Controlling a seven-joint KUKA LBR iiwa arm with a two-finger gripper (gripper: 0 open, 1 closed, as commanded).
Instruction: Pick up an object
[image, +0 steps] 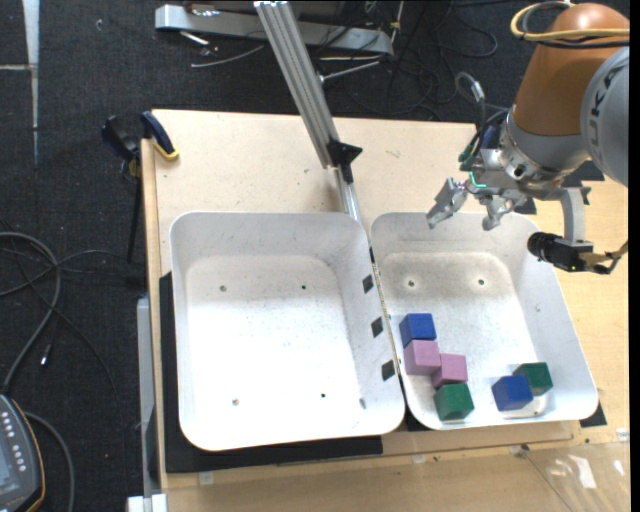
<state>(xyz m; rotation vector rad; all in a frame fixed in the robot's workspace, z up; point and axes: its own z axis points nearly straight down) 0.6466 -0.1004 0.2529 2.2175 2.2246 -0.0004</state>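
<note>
Camera view, starting at the near edge of the bench: the right-hand shallow white plastic bin holds all the pickable pieces, gathered toward its near end. Nearest lie a dark green cube, a blue cube and, just beside it to the right, a second green cube. A little farther in sit two pink blocks touching each other, one at and a paler pink block, with another blue cube touching the paler one on its far side. The left-hand shallow white plastic bin carries only dark specks on its floor.

Farther back, over the right bin's far rim, hangs the two-finger metal gripper of the grey arm with its orange band. Its fingers are spread apart with nothing between them. It sits well apart from every block.

Judging by this, the task is at the approach step: no object has been picked. The next move calls for carrying the gripper toward the near end of the bin and down over one block. The two green cubes and the lone blue cube near the edge look easier than the pink-and-blue cluster, where touching neighbours could block a finger.

Partial dark lettering shows on the arm's grey casing at the right edge; it is cut off and cannot be read. A slanted aluminium rail crosses the bare wooden benchtop beyond.
</note>
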